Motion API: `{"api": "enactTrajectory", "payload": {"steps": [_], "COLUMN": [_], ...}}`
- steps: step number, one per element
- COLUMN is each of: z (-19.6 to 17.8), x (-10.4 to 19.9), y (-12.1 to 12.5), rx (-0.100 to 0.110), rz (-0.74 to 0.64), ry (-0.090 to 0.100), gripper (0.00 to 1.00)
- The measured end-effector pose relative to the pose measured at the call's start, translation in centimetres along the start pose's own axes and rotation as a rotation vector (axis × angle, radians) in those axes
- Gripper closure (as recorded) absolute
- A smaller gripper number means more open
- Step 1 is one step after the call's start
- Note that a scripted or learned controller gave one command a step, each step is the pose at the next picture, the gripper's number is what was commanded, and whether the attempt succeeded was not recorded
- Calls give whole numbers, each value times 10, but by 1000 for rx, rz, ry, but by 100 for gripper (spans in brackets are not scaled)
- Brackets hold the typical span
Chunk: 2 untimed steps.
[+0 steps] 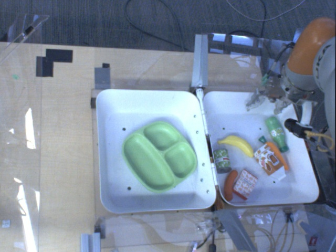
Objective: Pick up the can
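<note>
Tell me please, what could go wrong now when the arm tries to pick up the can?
The can lies right against the left wall of the right bin, so one side may have no room for a grasp. The banana sits close beside it and could be pushed or taken instead. The tool is far off, at the bin's back edge.

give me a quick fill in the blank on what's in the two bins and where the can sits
The green divided plate lies in the ____ bin.
The can stands in the right bin, against its ____ wall.
The fruit just right of the can is a ____.
The gripper hovers near the right bin's ____ edge.

Missing words: left; left; banana; far
</note>
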<state>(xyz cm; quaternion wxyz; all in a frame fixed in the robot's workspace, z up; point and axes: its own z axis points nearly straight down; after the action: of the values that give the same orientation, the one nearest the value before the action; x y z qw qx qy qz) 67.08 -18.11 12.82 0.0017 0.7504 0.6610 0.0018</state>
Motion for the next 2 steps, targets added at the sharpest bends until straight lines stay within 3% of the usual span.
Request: {"api": "enactTrajectory", "payload": {"steps": [1,2], "z": [42,40], "x": [28,79], "y": [-41,-80], "rx": [-2,-4], "rz": [-23,22], "ry": [0,2], "gripper": [0,0]}}
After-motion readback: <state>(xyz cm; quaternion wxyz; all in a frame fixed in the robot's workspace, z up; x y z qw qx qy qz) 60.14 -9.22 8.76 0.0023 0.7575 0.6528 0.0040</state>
